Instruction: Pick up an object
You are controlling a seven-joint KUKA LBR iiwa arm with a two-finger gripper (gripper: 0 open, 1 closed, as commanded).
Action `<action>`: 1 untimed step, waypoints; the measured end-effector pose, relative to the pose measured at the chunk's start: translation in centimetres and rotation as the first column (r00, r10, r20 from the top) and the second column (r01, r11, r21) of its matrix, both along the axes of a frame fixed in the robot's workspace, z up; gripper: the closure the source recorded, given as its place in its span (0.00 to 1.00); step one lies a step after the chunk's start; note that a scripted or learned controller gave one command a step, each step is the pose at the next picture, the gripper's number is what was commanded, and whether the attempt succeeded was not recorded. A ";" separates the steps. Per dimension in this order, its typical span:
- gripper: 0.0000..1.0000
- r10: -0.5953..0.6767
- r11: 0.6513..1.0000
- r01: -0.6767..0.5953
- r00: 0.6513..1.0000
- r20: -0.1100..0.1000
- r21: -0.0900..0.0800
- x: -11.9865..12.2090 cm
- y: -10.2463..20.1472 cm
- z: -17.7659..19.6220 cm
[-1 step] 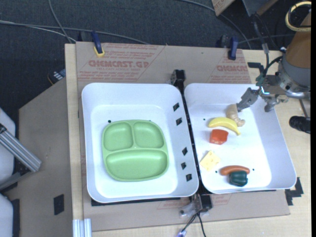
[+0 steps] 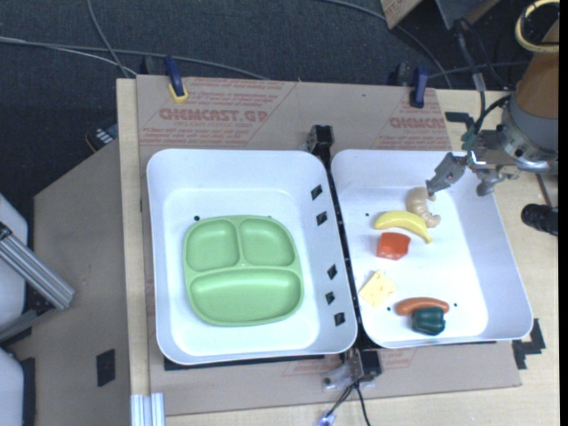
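Fig. Approach step, nothing lifted yet. Gripper hangs over right bin, fingers apart, w/ nothing between them, just above the beige toy. Next move, likely: descend, straddle it, close. Count: 2 bins; left bin holds 1 green tray. Right: 1 banana, 1 red block, 1 cheese wedge, 1 red-green piece.

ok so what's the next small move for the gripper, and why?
Probably a short drop down and left onto the beige piece. The gripper hangs just above and right of it in the right bin, with nothing between its fingers. That piece is the nearest item; the banana lies right beside it, so keep the descent tight.
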State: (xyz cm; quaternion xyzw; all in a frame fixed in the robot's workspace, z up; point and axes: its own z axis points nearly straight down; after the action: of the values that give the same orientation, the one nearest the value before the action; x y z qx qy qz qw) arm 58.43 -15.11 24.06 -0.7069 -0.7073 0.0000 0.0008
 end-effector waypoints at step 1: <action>0.00 -0.001 1.000 0.001 1.000 -0.006 0.001 -0.3 -0.1 -6.3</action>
State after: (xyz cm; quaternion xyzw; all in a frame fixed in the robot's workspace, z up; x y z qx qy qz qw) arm 58.16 -15.17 17.77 -0.7072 -0.7070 0.0016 0.0033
